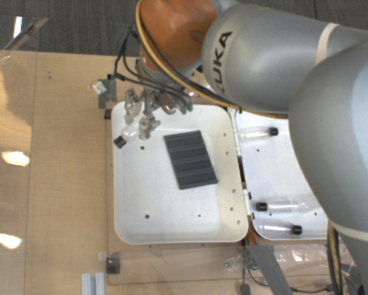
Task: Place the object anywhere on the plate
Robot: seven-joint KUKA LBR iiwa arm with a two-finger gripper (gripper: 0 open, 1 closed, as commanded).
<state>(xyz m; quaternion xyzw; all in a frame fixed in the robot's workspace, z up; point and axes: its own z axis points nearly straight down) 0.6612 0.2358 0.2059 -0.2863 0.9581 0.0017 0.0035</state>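
A small black thing (120, 141) lies in the left bin (134, 217), near its far left corner. The jaws hang right beside it, maybe to grab it; I cannot tell how open they are. The plate (190, 160) sits near, in mid-bin. Tubes (276, 207) lie in the right bin (276, 168).

My arm (282, 60) is fat, rounded, smooth grey, w/ black KUKA lettering (219, 57) on one side and a paler ring (326, 39) at a joint. Glossy orange band (171, 20) above the wrist. Black and yellow cables (140, 39) loop round it. The hand (139, 126) is small, bare metal, w/ tiny green bits (185, 108) nr the mount.
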